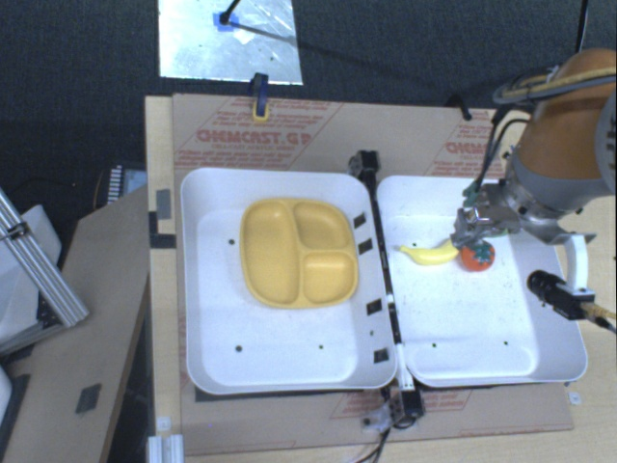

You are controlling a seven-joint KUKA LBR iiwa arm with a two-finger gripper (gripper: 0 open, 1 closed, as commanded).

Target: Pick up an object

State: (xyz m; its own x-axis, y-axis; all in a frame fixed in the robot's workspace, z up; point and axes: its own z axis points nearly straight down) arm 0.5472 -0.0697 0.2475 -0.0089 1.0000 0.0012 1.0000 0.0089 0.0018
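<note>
Banana [429, 254] lies beside a tomato [476, 256] in the right bin [482, 355]; gripper [469, 228] poised over both, grip unclear.

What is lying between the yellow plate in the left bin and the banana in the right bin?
In the camera view, between the yellow plate and the banana lie bare white bin floor and the black-clipped divider where both bins meet.

Hand [469, 231] hides tomato [477, 257] top — arm [569, 133] cropped.
</note>
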